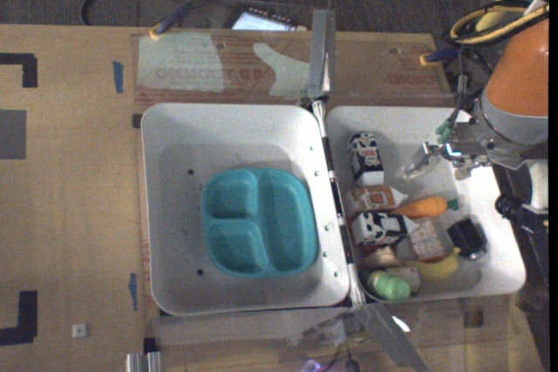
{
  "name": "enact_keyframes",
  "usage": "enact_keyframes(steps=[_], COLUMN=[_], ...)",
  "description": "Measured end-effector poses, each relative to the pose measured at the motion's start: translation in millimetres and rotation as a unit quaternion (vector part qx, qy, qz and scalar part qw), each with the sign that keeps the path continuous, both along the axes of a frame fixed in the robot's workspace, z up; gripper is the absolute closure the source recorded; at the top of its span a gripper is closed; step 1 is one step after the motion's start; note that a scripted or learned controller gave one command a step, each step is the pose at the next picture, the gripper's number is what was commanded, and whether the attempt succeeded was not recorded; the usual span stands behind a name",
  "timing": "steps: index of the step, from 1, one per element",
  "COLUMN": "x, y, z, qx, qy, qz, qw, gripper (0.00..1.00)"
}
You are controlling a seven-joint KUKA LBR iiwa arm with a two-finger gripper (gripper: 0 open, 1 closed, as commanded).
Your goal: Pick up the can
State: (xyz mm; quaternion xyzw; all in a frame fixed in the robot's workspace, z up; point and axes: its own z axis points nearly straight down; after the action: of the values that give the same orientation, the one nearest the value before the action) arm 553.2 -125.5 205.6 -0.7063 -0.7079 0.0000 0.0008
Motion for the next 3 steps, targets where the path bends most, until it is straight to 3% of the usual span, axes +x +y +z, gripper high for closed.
enact_keyframes(steps=[1,2,3], x=[8,47,33], y=[-59,-75,-53], z=[-83,-85,-120], qx=[-0.0001,-0.0009,-0.0004], qy=[0.0,-0.001,-0.001], qz=[-0.025,-0.04,-0.13], qw=[0.9997,0.9992,0.9915], gripper=[0.0,0.0,0.0])
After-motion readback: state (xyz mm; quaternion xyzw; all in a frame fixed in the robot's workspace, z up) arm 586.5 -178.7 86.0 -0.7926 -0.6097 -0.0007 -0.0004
